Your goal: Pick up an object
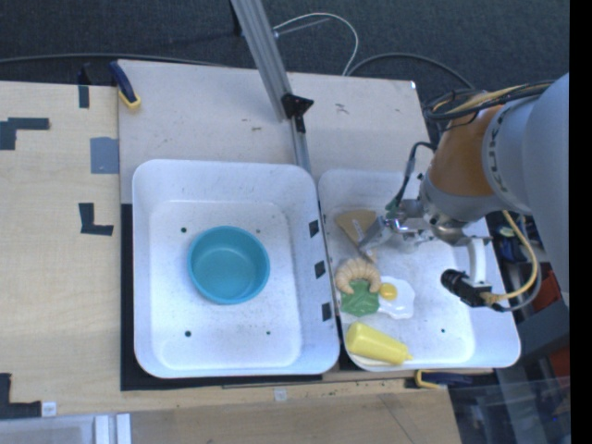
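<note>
From the one camera above, the counter [213,118] carries two shallow white bins side by side. The left bin [157,192] holds a blue bowl [228,264], standing upright near the middle of the bin floor, well apart from every wall. The right bin [462,340] holds the small things: a tan, flat wedge-shaped piece [352,222] lies near the bin's upper left part; below it sits a beige ridged piece like a croissant [355,271], touching a green leafy piece [362,301] just beneath it; a fried-egg toy [396,296], white with a yellow yolk, lies just beside the green piece on its right; a yellow oblong object [375,343] rests at the lower left corner of this bin, tilted along the lower wall. The grey arm with its orange band [462,160] comes in from the right over the right bin, and the jaws [376,233] reach down and to the left, their tip just beside the lower right edge of the tan wedge and above the croissant. Whether the jaws are spread or pressed together I cannot tell, since the metal tip is small and blurs into the bin floor, and nothing can be seen caught between them. Cables loop on the arm's right side over the bin's edge. A slanted metal bar [268,54] crosses the counter above the bins.
</note>
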Controlling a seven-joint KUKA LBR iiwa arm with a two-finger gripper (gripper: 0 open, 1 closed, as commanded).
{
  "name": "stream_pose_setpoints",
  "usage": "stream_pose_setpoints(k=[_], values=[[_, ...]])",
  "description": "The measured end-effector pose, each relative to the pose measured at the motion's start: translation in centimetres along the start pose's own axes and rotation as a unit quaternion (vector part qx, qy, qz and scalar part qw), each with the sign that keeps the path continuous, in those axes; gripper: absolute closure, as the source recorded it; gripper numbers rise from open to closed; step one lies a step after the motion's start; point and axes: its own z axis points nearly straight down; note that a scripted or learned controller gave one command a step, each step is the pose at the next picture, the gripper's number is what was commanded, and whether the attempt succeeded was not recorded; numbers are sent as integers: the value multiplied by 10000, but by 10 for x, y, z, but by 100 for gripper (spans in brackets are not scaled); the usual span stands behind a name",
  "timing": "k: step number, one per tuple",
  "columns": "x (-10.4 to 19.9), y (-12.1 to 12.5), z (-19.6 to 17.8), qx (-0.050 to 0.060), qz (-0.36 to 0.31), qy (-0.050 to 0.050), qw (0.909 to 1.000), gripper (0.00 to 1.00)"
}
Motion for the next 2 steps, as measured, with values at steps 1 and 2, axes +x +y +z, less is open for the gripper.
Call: stream_pose_setpoints(k=[1, 2], values=[[1, 1, -13, -21, -6, 3, 10000, 100], [0, 12, -70, -60, -1, -6, 10000, 100]])
